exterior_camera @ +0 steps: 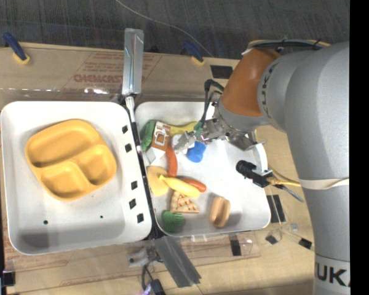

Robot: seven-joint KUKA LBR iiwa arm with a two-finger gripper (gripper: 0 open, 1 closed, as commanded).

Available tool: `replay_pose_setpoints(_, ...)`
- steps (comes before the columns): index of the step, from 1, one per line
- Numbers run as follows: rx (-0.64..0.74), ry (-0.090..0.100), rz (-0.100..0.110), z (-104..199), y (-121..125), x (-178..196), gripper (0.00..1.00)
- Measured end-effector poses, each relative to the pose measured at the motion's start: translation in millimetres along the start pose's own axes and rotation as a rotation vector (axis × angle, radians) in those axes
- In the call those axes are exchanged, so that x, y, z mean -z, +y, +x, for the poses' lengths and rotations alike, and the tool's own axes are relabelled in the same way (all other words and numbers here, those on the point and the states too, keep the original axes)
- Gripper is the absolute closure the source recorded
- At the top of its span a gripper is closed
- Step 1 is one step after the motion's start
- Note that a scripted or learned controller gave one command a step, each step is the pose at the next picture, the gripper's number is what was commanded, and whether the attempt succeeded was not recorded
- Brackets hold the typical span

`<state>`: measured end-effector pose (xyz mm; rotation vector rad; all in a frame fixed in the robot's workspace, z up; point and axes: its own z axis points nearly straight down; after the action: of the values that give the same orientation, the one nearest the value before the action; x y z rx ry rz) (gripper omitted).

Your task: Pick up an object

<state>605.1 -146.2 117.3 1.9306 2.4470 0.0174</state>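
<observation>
- Blue piece [195, 153]: small and rounded, lying on the floor of the right bin [237, 192] in its upper middle.
- Bins: shallow, white and smooth, side by side. They sit on a tan board-covered bench [61, 66] with blue clamps [16, 48] at the back edge. Dark carpet [49, 11] lies beyond.
- Gripper [190, 141]: low over the right bin, just above and slightly left of the blue piece. Contact can't be judged, nor whether the gripper is apart or closed. Nothing is seen clamped in it.
- Near the blue piece: an orange carrot-like stick [171, 161] just left, a printed packet [160, 136] and a green item [149, 134] up-left.
- Further down: a yellow banana shape [162, 181] touching a red sausage [194, 185], then a waffle-textured wedge [186, 203], a tan bun [219, 211] and a green lump [173, 219] by the front wall.
- Left bin [12, 112]: holds a glossy yellow divided tray [71, 158], tilted.
</observation>
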Motion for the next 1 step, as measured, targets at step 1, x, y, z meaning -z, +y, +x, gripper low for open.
replay_pose_setpoints(1, 0.24, 0.015, 0.021, 24.5, -5.7, -5.9, 0.0)
